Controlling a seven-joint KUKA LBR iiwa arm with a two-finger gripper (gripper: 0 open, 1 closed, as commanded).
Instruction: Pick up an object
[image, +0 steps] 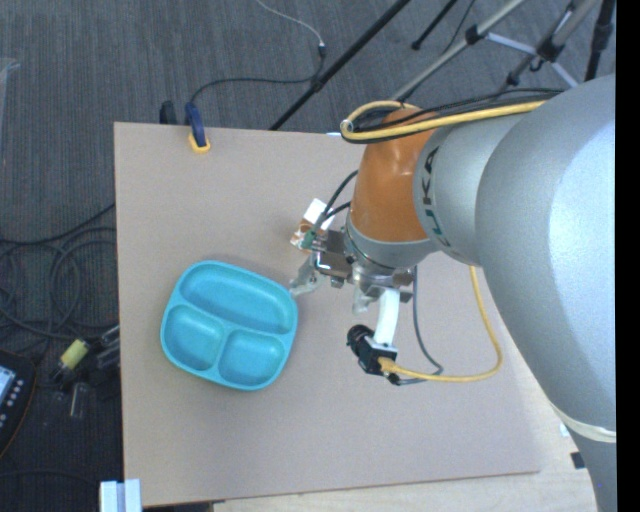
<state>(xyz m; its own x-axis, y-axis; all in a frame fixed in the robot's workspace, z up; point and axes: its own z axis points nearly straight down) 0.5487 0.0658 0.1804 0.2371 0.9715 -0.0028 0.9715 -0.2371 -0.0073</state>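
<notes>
Camera view: one blue three-compartment tray (231, 325) lies flat on the tan board (180, 210), left of centre. One gripper (340, 285) hangs just right of the tray's far-right rim; contact cannot be determined. Jaw state cannot be determined. One yellow cable (450, 375) loops right of the gripper. One blue-and-yellow clamp (197, 130) sits at the board's far-left edge.

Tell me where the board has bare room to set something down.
Free patches: the strip between the blue tray and the board's front edge, and the far left corner near the blue clamp. It is crowded between the tray and the tool.
</notes>
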